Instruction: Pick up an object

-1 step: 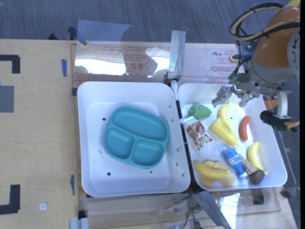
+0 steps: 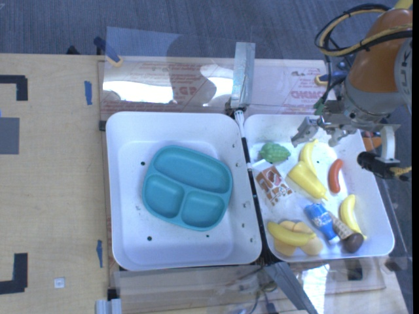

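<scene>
The grey arm [image 2: 376, 70] reaches in from the right, its orange band high near the top corner. Its gripper [image 2: 323, 131] points downward, with both fingers [image 2: 303, 134] spread apart.

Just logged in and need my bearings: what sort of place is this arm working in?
Most likely a robot lab's grasping test bench, not a real kitchen. Two white bins sit side by side on a wooden bench; one holds a teal divided plate, the other toy food such as a banana and sausage.

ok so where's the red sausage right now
In the camera view, the red sausage lies in the right bin, near its right side, between a yellow piece and a small banana.
</scene>
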